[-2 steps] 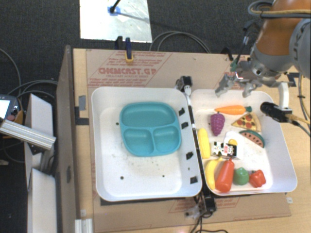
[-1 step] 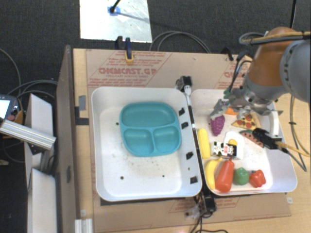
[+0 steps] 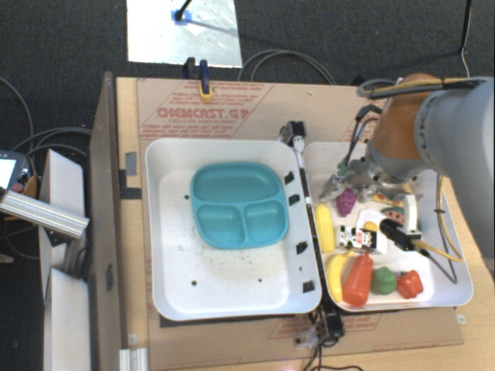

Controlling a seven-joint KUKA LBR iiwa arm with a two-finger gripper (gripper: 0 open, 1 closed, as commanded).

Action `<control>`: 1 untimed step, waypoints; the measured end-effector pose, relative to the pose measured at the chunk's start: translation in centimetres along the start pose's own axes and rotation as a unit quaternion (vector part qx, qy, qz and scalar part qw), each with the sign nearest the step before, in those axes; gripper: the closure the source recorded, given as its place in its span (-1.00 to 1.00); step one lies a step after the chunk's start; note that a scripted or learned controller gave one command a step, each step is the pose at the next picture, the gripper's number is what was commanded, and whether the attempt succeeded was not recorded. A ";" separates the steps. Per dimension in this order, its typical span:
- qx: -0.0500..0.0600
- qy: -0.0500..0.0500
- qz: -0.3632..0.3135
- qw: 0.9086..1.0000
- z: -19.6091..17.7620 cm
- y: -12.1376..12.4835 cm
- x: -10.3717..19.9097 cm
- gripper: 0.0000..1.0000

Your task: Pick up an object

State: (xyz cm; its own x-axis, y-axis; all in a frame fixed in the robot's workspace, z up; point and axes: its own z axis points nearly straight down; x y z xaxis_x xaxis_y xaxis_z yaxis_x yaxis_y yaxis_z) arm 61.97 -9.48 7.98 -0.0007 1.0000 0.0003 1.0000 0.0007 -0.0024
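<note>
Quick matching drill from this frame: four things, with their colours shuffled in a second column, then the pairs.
Things:
1. divided plate
2. carrot-shaped toy
3. small toy below the claw
4. round toy beside the carrot

Colours:
A. green
B. purple
C. teal
D. orange-red

Pairs: 1-C, 2-D, 3-B, 4-A

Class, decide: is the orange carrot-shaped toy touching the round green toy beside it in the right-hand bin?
Touching. The camera view shows the orange carrot-shaped toy pressed against the round green toy, no white bin floor between them.
</note>
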 end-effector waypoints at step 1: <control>-0.003 0.000 0.000 1.000 -1.6 0.2 0.0 1.00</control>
